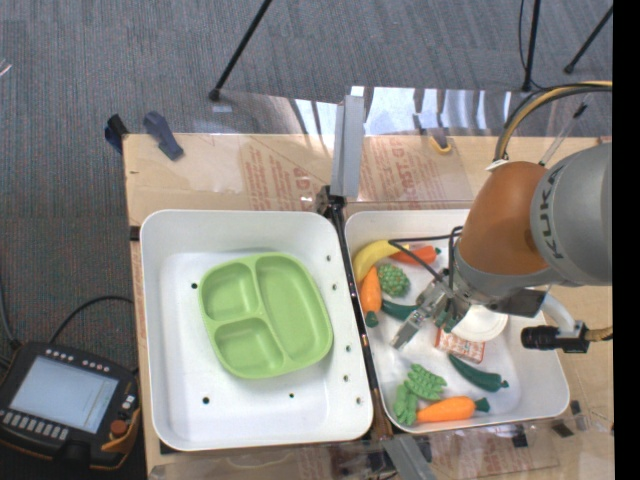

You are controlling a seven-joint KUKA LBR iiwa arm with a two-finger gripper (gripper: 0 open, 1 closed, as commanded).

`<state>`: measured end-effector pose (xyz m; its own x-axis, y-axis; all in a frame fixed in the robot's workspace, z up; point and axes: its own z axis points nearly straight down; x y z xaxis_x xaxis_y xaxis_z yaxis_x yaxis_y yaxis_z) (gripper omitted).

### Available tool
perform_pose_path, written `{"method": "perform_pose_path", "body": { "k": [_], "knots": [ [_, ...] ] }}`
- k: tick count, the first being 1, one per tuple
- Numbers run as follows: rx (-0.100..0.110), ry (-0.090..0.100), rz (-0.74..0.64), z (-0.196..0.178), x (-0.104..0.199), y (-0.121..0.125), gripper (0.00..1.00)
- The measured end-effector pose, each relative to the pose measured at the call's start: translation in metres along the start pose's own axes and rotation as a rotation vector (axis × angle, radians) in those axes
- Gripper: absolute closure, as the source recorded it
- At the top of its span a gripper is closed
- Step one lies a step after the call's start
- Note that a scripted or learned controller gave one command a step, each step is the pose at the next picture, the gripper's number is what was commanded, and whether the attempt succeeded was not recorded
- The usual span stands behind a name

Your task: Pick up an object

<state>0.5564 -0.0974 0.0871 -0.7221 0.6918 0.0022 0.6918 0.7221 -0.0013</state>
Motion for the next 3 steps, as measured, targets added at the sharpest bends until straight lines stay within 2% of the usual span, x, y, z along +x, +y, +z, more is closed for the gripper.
{"method": "perform_pose_path", "body": {
  "k": [1, 2, 3],
  "knots": [
    [-0.001, -0.002, 0.072, -0.0005, -0.0258, 0.041, 0.0],
    [0.0, -0.003, 0.066, -0.0105, -0.0255, 0.042, 1.0],
    [0.002, -0.005, 0.066, -0.0103, -0.0263, 0.0408, 0.0]
  ]
}}
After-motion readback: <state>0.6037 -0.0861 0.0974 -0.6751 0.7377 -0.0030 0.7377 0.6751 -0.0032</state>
